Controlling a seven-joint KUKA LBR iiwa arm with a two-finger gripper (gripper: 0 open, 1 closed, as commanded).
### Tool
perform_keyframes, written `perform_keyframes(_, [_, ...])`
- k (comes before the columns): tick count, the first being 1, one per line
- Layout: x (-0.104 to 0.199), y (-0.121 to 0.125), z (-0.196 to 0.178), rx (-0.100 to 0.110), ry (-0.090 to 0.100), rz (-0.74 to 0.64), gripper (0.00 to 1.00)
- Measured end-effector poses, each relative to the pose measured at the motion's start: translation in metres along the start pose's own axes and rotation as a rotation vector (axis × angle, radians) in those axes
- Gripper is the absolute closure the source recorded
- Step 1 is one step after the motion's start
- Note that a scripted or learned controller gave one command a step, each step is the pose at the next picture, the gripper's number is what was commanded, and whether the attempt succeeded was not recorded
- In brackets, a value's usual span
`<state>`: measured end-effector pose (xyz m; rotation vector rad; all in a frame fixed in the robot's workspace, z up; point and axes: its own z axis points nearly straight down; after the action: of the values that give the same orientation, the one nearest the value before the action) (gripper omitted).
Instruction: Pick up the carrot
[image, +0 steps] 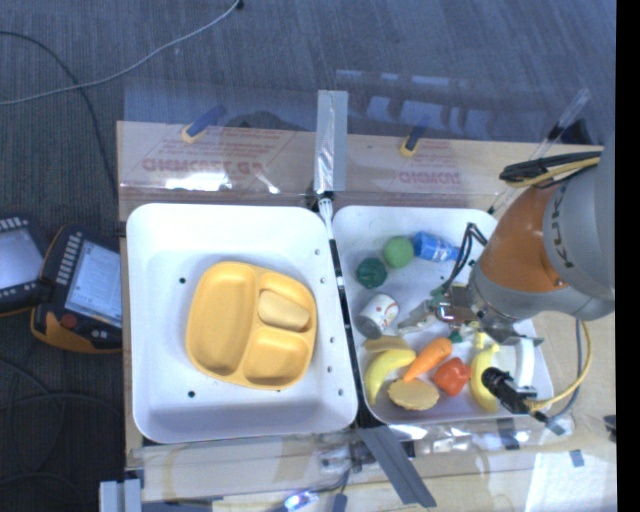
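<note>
Carrot first: your small orange tapered plastic carrot (424, 361) lies in the right shallow white plastic bin (349, 300), slanted, thick end up toward the arm and thin tip down-left. The tip rests against the pale tan rounded bread-like piece (413, 396), the glossy yellow curved banana-like toy (384, 366) sits just to its left, and the shiny red tomato-like toy (452, 375) touches it on the right. Your metal two-finger end effector (448, 305) hangs just above the carrot's thick end, under the grey wrist with the orange band; whether it is open or closed you cannot tell from here.

It's a crowded spot, so I'd judge you want the fingers set across the carrot's width, not along it, and coming down near the middle, where the body is fuller. The surface looks smooth and hard, and the taper will likely squirt out of a tip-end pinch. Watch the red toy; a finger landing on it could shove the carrot sideways. Over in the left white plastic bin (150, 300), the yellow 3-compartment plastic tray (225, 320) is well apart.
</note>
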<state>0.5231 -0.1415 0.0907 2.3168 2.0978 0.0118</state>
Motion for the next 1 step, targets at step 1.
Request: perform_keyframes(1, [-0.0073,-0.032,-0.0007,-0.004,0.001,-0.064,0.0])
